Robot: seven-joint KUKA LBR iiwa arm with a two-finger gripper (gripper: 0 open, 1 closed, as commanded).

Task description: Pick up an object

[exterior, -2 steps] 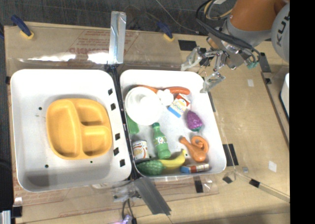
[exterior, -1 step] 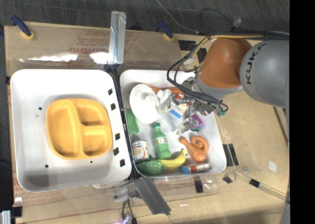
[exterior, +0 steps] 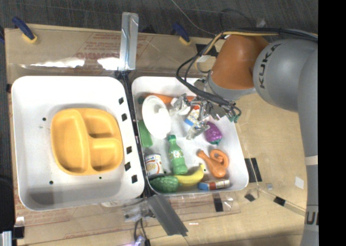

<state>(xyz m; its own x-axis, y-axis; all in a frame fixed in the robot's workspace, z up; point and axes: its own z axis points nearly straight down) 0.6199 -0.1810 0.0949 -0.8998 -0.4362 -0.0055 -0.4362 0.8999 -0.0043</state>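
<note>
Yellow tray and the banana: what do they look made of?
Tray: probably moulded plastic, matte to satin; uniform yellow, rounded dividers, soft highlights. Banana: likely a plastic toy, slightly glossy with even colour, though a real one can't be ruled out.

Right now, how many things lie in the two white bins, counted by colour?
Yellow: 2, the divided tray and the banana
Green: 2, the bottle and the bumpy fruit
Orange: 1, the curved toy
Purple: 1, the grapes
White: 1, the bowl
Total: 7 that I can tell; some others are too cluttered to sort.
</note>
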